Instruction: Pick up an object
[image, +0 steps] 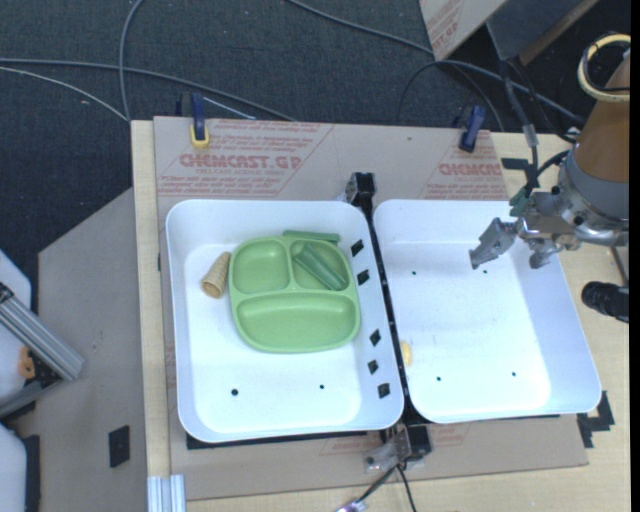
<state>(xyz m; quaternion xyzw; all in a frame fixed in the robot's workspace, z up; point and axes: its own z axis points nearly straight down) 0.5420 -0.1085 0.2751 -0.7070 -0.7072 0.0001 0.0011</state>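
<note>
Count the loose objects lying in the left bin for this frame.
3: a green divided plate at the centre, a green piece lying in its upper right compartment, and a tan cone beside its left edge. Smaller ones might be hidden.

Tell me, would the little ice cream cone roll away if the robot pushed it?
Probably, a bit. The cone lies on its side in the left bin, and its tapered shape would likely make it roll in a curve, not straight. It rests close beside the green plate, which may stop it. It looks small, so likely light and easy to knock.
</note>
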